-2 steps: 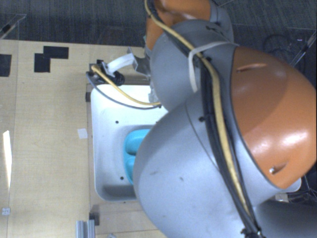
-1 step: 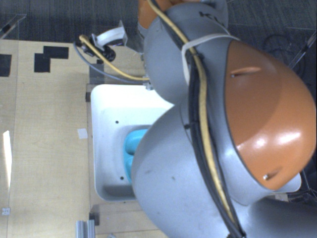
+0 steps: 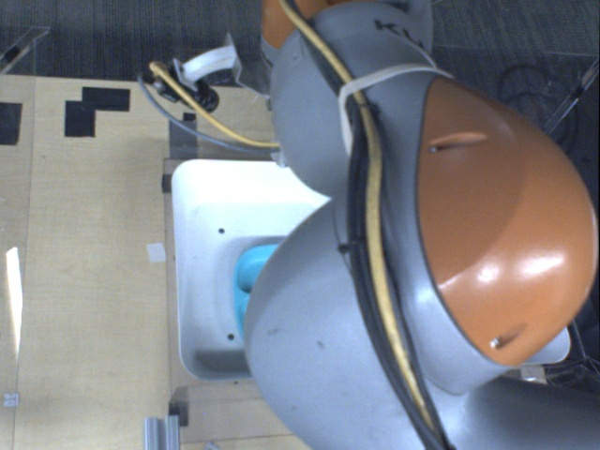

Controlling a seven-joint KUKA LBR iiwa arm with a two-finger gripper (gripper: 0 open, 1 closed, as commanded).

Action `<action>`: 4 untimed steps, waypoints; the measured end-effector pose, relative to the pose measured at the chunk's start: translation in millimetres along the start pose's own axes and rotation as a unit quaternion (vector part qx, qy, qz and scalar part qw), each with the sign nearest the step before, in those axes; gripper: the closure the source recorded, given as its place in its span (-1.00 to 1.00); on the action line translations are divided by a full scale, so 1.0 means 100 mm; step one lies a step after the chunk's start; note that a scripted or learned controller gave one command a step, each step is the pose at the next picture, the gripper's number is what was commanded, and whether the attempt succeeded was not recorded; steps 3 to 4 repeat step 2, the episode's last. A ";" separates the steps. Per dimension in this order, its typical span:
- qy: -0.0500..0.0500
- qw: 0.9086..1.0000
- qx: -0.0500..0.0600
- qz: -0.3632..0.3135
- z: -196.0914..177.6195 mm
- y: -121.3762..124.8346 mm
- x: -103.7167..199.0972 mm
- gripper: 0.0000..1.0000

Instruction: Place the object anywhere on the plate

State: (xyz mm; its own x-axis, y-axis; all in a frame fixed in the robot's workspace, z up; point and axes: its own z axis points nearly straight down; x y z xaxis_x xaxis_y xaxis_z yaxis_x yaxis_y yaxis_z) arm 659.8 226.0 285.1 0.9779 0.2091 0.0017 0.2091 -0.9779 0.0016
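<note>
The arm [image 3: 394, 251] occupies the centre and right of the frame, its grey housing and orange cap standing between the camera and most of the work area; the end effector is hidden behind this body, so whether it is spread, pressed together or pinching anything cannot be told. One white bin [image 3: 202, 279] is visible at lower centre-left; its left wall, its upper rim and its lower-left corner are exposed, while the rest runs under the arm. A light blue item [image 3: 251, 268] lies on the bin floor at the arm's edge, partly covered; it may be the plate or the object, and the frame does not settle which. Progress cannot be confirmed; no object is seen resting on a plate, so placement is judged as not yet verified. Open room exists on the left strip of the bin floor and on the tan table [image 3: 84, 251] beyond it; the bin wall forms a raised edge along that side. A cable bundle [image 3: 202, 111] with a white connector lies at the upper left, near the bin's upper rim; motion toward that corner risks snagging.
</note>
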 end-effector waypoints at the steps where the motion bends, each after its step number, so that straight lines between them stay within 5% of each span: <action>1: 0.000 1.000 0.000 -0.002 -0.08 -0.01 0.01 1.00; 4: -0.001 1.000 -0.001 -0.003 -0.15 -0.02 0.02 1.00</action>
